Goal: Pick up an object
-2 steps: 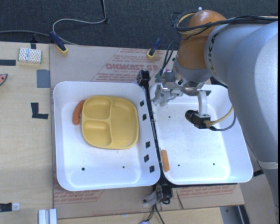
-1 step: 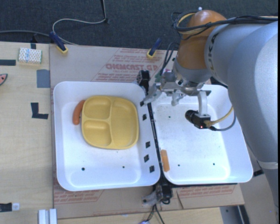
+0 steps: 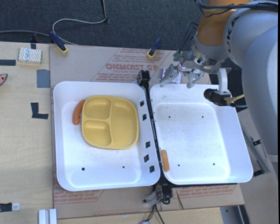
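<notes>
Hand (image 3: 179, 80) hovers open and empty over the right bin's (image 3: 233, 125) far edge; next, descend toward the carrot (image 3: 164, 160).

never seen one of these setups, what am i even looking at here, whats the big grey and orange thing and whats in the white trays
The big grey and orange thing is a robot arm, reaching in from the right. At its tip is a two-finger gripper, hanging over the far edge of the right bin with nothing between its fingers.

The picture comes from one fixed camera above the bench, looking down at a slant.

Two shallow white bins sit side by side. The left bin holds a yellow divided plate with a small orange sausage-shaped piece against its left edge. A second small orange piece lies at the right bin's near left edge. The job is to pick up an object.
</notes>
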{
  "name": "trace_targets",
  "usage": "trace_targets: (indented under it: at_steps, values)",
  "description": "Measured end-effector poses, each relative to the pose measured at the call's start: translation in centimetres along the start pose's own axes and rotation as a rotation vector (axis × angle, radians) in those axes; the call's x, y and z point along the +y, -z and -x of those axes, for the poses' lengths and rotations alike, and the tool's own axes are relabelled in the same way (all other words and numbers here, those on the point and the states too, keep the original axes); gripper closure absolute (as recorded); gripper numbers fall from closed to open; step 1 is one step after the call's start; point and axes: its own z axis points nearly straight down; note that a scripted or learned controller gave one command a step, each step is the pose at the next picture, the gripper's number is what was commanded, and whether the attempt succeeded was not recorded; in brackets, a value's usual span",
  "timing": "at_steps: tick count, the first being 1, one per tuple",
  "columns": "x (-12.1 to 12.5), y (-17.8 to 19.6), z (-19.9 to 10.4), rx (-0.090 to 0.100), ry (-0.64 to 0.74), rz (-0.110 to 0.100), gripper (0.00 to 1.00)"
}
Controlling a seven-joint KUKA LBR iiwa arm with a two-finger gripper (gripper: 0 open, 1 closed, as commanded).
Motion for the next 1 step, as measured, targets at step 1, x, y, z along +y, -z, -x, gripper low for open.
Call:
trace_targets:
  at_steps: [1]
  values:
    - [0.00,0.92,-0.05,-0.002,0.002,-0.002,1.00]
